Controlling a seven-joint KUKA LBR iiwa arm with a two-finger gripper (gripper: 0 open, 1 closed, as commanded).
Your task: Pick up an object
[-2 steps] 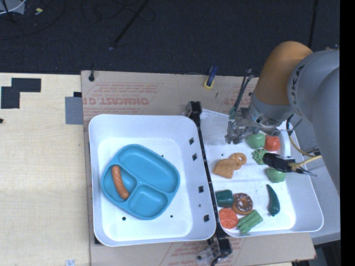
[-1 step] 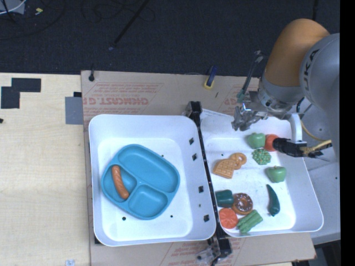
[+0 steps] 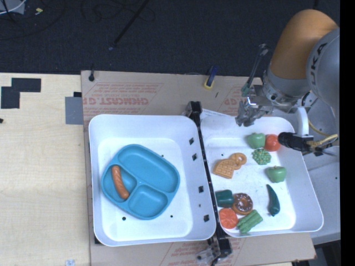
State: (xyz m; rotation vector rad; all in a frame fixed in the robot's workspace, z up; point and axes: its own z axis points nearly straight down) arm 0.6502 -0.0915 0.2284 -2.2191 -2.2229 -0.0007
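Toys fill the right bin: waffle w/ pretzel touching it at 1 o'clock, broccoli just beside, green pepper touching red tomato, green apple, dark chili, donut. Left bin holds blue tray w/ sausage in its 9 o'clock compartment. End effector sits over right bin's rim, at 11 o'clock from the pepper, nothing seen between fingers; can't tell how far open.
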